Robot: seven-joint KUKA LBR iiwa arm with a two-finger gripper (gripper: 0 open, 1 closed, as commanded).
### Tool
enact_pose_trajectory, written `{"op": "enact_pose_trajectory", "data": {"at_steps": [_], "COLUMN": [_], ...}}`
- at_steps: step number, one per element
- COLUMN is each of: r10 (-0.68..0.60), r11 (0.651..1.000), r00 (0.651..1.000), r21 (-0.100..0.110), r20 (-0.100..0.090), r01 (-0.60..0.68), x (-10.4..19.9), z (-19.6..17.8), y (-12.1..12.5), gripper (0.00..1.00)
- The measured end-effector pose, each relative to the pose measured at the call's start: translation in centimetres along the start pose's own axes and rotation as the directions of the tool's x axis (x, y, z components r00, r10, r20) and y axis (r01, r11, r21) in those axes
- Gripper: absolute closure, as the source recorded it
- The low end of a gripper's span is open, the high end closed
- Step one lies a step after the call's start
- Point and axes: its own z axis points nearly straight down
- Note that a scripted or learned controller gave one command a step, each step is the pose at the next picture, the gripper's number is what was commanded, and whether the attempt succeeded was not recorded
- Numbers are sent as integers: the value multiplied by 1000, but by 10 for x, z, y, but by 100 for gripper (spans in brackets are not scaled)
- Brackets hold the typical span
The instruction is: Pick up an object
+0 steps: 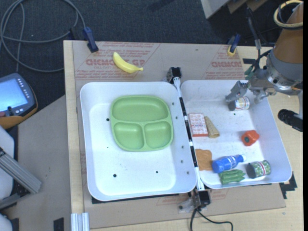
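- the tool [239,99] sat low over the far part of the right bin [281,146], reaching in from the right below the grey wrist and orange band of the arm [288,47].
- just at its tip lay a small whitish cylinder with a red mark [243,103], touching or nearly touching the tool; whether it was gripped could not be told, and how far the tool stood open could not be told either.
- elsewhere in the right bin lay a red-and-white box [197,124] near the left wall, with a tan wedge [211,127] just beside it.
- an orange piece [250,138] lay apart toward the right side.
- along the near edge were a brown flat piece [204,159], a blue bottle [227,162], a green vegetable-like item [231,176] and a dark green can [258,169], close together.
- the left bin [96,177] held a green divided plate [142,122] in its far half.
- a yellow banana [126,63] lay on the counter [72,90] beyond the left bin, outside both bins.
- a screen device [15,96] sat off the counter at the far left.
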Motion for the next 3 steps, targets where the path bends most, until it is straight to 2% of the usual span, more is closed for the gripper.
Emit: {"op": "enact_pose_trajectory", "data": {"at_steps": [1, 2, 3], "r10": [-3, -1, -2], "r11": [1000, 1000, 1000], "r00": [1000, 1000, 1000], "r21": [4, -1, -5], "r20": [-7, 0, 3], "r01": [3, 1, 3], "x": [-83, -48, -49], "z": [135, 146, 135], "y": [-8, 67, 68], "gripper": [0, 0, 100]}}
